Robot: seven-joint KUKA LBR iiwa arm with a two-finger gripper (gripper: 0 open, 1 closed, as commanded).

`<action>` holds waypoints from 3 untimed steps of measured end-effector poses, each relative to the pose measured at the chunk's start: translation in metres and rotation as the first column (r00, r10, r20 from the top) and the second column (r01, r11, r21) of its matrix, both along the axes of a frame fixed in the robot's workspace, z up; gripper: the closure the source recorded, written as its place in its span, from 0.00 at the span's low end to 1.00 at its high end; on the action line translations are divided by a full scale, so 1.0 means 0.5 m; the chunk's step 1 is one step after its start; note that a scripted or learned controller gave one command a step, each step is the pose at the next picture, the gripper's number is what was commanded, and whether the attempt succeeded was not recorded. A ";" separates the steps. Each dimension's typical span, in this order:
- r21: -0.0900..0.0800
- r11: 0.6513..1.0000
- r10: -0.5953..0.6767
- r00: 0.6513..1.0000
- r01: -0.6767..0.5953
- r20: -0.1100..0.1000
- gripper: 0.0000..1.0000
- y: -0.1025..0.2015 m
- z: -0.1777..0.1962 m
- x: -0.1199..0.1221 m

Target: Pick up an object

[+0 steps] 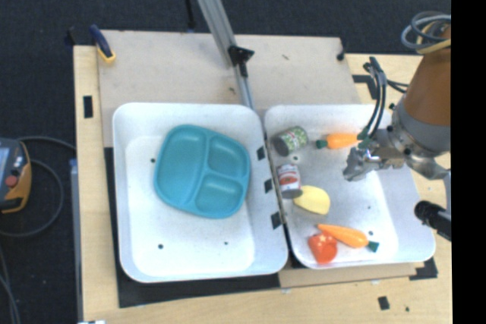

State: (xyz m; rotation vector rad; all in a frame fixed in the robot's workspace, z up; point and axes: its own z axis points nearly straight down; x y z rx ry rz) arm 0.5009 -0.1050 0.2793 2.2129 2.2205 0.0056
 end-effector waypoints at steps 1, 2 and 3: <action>0.003 1.000 0.005 1.000 -0.005 -0.004 1.00 0.104 0.010 0.016; 0.003 1.000 0.004 1.000 -0.004 -0.007 1.00 0.220 -0.020 0.021; 0.003 1.000 0.005 1.000 -0.005 -0.006 1.00 0.344 -0.036 0.039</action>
